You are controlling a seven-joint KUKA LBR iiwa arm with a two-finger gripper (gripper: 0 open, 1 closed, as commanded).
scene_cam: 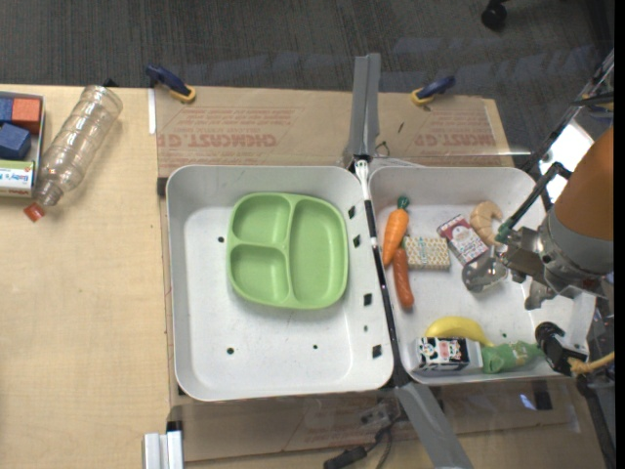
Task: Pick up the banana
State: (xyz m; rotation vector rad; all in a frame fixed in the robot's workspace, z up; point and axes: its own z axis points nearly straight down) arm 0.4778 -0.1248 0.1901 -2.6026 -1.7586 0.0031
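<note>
Bench: two white bins side by side | banana [457, 329] lies in your right bin [441, 181], beside a small carton [444, 353] | gripper [485, 274] hovers above it, near the bin's middle, finger state impossible to tell | banana not yet lifted; descent, grasp and lift remain.

The banana [457, 328] is yellow. The carrot [394, 231] is orange with a green top, and the piece [403, 283] below it is darker orange-red. The divided plate [289, 252] is pale green. Both bins [195, 291] are white. The carton [443, 354] is black and white. The tabletop [78, 291] is light wood. The blocks [20, 125] are blue and red. The clamps [171, 81] are blue and yellow.
</note>
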